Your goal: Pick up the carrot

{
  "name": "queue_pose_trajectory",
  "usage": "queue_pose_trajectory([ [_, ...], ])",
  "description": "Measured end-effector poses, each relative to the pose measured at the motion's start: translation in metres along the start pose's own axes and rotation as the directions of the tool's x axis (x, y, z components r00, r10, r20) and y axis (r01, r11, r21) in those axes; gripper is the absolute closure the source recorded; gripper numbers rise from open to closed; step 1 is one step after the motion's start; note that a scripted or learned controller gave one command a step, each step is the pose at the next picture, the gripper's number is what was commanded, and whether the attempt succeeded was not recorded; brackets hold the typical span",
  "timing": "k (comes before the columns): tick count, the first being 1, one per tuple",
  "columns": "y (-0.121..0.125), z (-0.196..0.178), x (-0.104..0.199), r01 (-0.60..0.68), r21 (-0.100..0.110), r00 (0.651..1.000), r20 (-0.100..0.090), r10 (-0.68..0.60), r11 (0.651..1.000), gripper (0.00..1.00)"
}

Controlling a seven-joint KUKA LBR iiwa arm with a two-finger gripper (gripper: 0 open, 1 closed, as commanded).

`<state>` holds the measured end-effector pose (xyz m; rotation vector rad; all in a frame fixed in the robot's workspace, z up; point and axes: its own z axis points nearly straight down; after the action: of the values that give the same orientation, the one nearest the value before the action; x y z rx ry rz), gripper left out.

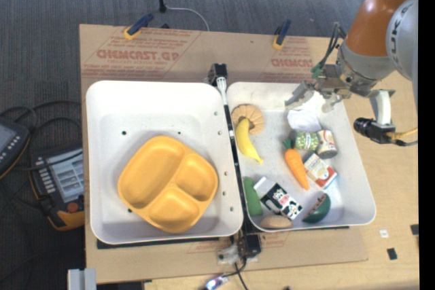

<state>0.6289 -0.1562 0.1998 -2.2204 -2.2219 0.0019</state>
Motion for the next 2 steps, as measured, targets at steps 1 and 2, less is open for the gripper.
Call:
queue_pose_trajectory([
  [1,-0.048,0.111,-0.009,0.231,-0.008,0.973,0.001,-0.231,0.973,0.0],
  [2,-0.114,0.11,0.052,0.2,-0.013,0.98,0.005,-0.2,0.98,0.0],
])
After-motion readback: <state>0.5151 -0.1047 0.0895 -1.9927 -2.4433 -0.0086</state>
